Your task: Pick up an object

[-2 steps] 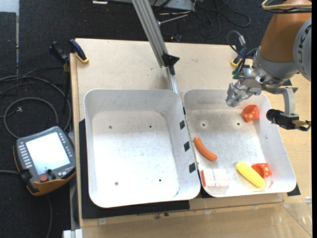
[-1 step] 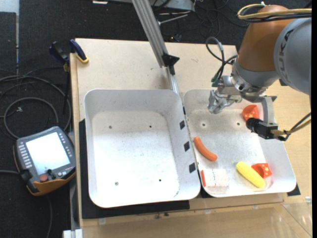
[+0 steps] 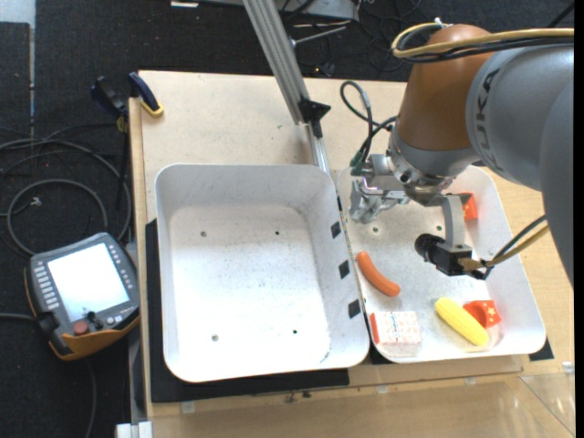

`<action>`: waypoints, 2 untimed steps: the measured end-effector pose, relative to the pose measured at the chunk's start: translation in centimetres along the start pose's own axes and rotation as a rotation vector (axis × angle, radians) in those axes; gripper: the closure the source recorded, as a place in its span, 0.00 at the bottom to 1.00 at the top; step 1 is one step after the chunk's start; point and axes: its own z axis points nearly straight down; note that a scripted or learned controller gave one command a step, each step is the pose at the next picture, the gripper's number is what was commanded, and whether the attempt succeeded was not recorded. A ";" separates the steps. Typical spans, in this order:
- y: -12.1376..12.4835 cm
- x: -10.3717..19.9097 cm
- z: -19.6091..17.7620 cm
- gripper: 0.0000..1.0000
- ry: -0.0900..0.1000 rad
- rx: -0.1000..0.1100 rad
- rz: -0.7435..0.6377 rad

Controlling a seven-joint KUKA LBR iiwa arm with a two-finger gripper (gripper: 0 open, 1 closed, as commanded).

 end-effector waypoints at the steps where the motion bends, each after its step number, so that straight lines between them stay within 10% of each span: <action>1: -2.3 4.5 -1.2 1.00 0.000 -0.001 0.001; 2: -4.4 9.5 -2.0 1.00 -0.001 -0.001 0.000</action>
